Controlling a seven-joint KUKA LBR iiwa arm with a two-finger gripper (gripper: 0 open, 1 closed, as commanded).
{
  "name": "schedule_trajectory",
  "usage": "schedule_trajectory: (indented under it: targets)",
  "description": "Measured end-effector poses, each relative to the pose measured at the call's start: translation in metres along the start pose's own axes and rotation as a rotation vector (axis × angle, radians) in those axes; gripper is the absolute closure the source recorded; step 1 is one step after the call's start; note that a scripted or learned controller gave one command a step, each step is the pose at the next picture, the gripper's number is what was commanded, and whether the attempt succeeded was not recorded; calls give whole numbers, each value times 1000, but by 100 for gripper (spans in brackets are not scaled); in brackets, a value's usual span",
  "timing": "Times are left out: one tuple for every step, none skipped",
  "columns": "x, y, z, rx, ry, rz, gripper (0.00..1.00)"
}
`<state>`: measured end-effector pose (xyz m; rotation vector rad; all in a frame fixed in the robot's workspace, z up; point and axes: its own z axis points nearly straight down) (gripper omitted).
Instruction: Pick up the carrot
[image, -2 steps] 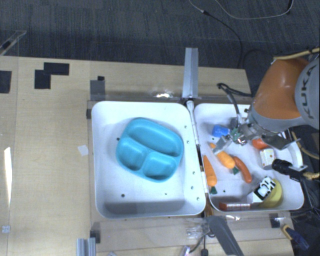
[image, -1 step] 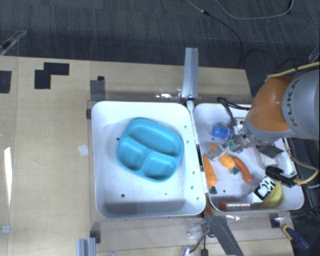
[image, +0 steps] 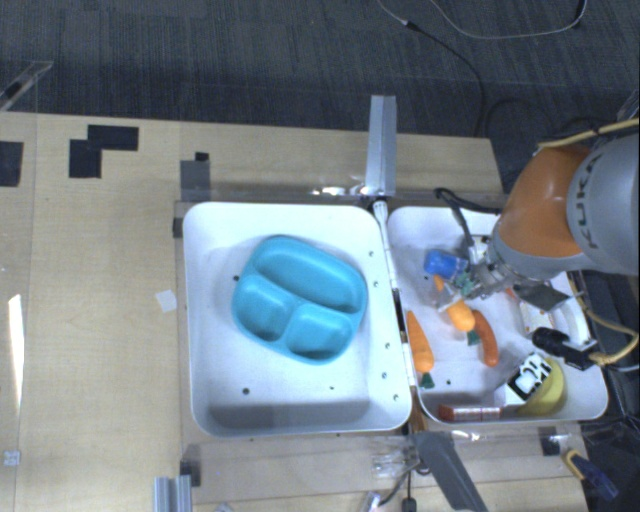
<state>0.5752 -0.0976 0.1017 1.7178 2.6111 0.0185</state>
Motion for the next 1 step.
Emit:
schedule_trajectory:
  targets:
    - [89,-26,-85,12,5,-49,100]
